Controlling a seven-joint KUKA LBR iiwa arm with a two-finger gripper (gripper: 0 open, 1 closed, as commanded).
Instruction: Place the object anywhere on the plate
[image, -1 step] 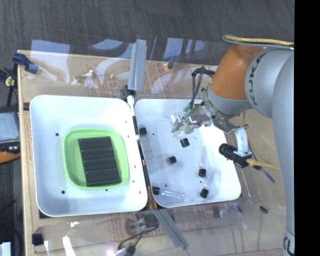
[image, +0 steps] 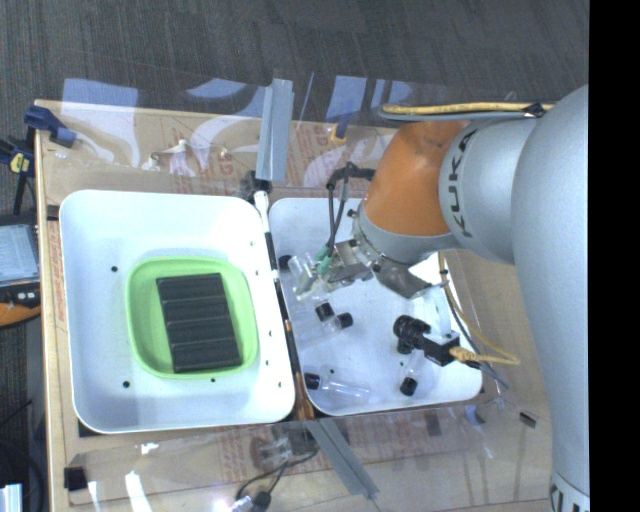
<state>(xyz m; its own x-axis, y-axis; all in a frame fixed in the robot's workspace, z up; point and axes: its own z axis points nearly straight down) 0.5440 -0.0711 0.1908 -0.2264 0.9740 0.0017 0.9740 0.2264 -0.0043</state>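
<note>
Hand (image: 318, 275) hangs low over the right bin (image: 380, 395), grip unclear; green plate (image: 145, 345) sits left.

Bright, even light from overhead; the two white bins (image: 90, 300) wash close to pure white, the left one most; pale bluish glare patches lie on the clear sheeting (image: 100, 100) toward eleven and twelve o'clock; shadows are faint; small items look soft, slightly blurred.

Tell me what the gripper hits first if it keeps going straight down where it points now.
Probably the floor of the right white bin, near the small clear vial at the two-finger gripper. Depth is hard to judge from this slanted view, so it may touch the vial first.
</note>
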